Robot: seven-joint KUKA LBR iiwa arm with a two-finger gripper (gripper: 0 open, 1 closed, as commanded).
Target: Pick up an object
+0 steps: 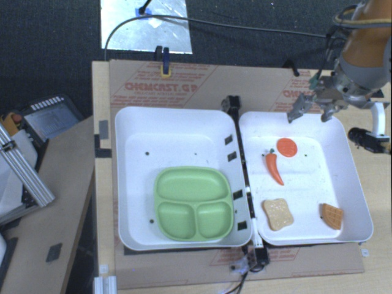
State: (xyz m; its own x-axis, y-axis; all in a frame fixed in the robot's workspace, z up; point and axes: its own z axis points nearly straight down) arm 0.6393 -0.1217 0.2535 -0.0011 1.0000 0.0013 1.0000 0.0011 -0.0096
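Two shallow white bins side by side on the surface (73,182). Left bin (131,133): holds one green divided plate (193,203) with three compartments, sitting toward the near right part of the bin floor. Right bin (352,182): holds four small food-like pieces. Red-orange disc (286,147), flat and round like a tomato slice, at the far middle. Just beside it, nearer and to the left, orange carrot (274,167): slim, tapered, small dark green stem at the far end, long axis running far-to-near with the tip pointing toward the near right. Carrot top close to the disc, touching or not too fine to judge. Tan toast slice (278,214) lying flat at the near left, well apart from the carrot. Orange-brown waffle-like piece (331,215) at the near right, close to the bin's right wall, grid texture faintly visible. Pincer (311,111) up over the far rim of the right bin, two fingers spread apart, gripping nothing, clear of every piece. Grey arm with orange band (370,17) entering from the right above it. Cardboard sheet (184,84) with red print under both bins.
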